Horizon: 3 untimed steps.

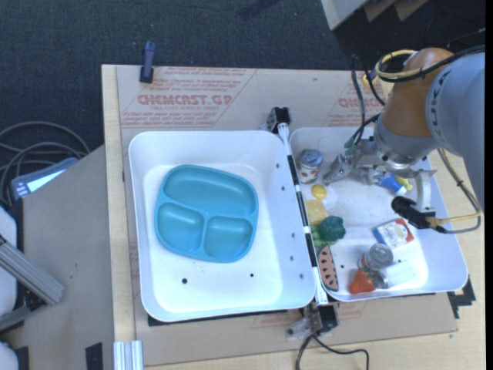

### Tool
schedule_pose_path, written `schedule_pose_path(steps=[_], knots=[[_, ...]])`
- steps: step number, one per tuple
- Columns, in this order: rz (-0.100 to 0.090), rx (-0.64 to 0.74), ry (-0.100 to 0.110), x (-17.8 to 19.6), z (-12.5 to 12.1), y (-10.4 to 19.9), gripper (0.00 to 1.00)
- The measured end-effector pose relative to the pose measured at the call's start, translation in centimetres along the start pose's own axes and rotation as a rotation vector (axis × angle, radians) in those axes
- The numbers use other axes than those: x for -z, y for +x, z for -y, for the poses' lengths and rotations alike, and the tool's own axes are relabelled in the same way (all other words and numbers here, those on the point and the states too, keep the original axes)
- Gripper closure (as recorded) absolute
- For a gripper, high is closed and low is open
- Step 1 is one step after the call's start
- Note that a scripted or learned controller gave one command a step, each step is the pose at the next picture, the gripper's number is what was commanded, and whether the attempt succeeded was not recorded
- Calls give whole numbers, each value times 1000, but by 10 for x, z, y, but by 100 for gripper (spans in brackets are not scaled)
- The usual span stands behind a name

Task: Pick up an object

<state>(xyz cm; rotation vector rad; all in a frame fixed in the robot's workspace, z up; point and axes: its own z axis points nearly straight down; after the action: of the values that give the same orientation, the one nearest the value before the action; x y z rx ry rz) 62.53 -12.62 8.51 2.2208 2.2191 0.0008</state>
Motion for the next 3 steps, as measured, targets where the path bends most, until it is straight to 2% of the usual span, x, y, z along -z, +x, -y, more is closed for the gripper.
schedule_pose_path(steps=[1, 2, 3], knots=[[0, 1, -2, 74, -27, -29, 0], [5, 2, -13, 7, -27, -43, 0], [3, 4, -14, 7, -17, -59, 0]])
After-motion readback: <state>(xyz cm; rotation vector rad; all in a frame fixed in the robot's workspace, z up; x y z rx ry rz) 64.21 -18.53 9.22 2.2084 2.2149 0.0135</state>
